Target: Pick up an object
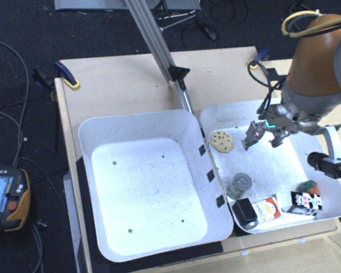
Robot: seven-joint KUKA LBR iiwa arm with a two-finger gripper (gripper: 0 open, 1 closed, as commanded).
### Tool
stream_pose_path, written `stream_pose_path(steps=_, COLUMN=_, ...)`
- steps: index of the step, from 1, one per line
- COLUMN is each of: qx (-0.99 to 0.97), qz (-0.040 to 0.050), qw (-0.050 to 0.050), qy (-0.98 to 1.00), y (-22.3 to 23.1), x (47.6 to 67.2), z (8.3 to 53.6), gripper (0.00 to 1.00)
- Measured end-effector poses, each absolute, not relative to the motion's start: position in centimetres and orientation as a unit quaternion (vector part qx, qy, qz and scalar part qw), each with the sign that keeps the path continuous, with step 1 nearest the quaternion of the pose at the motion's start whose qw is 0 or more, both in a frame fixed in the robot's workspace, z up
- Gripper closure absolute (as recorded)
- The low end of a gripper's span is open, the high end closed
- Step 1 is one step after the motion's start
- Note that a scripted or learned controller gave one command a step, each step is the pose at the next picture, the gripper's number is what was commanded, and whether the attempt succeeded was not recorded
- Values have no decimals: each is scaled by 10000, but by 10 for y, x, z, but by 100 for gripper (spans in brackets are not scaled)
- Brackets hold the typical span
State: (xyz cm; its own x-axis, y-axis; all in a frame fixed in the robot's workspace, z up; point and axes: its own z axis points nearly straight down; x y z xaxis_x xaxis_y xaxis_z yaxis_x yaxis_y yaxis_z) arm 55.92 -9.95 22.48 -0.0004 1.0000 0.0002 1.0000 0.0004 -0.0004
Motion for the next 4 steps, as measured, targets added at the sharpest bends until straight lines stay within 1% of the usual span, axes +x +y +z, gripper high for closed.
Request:
stream_pose_path(steps=1, qx=-7070, qz=1, qw=2, qy=-7072, y=-100, x=559, z=225, gripper=0)
stream_pose_path(steps=2, qx=-7070, qz=18, qw=22, qy=-7072, y=-99, x=558, z=162, gripper=0)
stream_pose_path(steps=3, qx=-7073, qz=13, qw=15, qy=-7069, y=-107, x=557, z=115, gripper=0)
stream_pose_path(steps=4, qx=-7072, qz=-7, qw=-12, qy=-7070, y=-107, x=558, z=90, gripper=0)
